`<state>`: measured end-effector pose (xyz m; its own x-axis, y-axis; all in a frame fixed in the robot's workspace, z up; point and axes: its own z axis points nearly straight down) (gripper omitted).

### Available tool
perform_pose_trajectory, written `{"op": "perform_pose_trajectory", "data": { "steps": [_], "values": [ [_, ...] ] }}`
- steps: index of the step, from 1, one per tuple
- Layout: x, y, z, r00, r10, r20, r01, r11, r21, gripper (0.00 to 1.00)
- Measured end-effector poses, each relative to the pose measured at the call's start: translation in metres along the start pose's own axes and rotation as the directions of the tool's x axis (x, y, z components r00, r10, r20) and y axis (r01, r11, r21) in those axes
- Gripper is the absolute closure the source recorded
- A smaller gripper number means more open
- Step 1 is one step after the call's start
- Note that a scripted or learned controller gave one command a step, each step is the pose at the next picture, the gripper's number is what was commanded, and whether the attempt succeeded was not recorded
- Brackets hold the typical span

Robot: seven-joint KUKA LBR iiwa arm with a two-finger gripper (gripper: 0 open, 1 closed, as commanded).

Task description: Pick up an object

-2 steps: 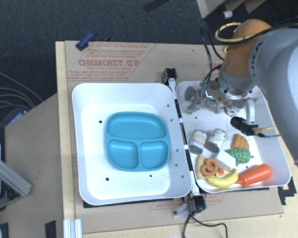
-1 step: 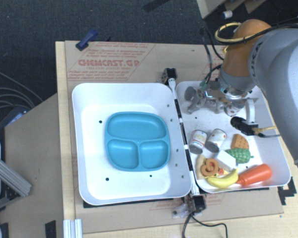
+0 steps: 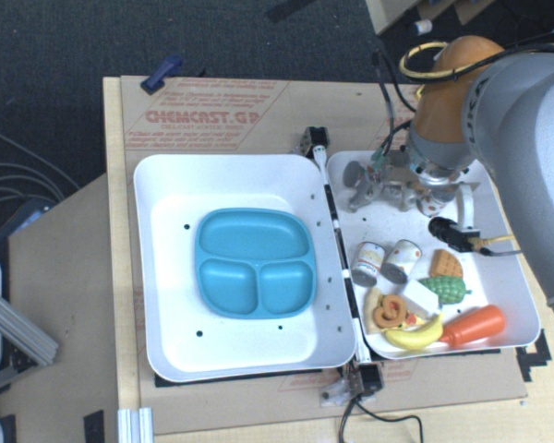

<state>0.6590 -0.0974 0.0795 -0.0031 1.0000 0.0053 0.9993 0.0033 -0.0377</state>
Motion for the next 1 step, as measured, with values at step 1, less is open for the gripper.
{"op": "perform_pose_trajectory", "data": {
  "steps": [1],
  "values": [
    [0.0020,-0.0003,0.0001,1.000,0.003,0.005,-0.003,1.000,-0.001,0.00]
  ]
}}
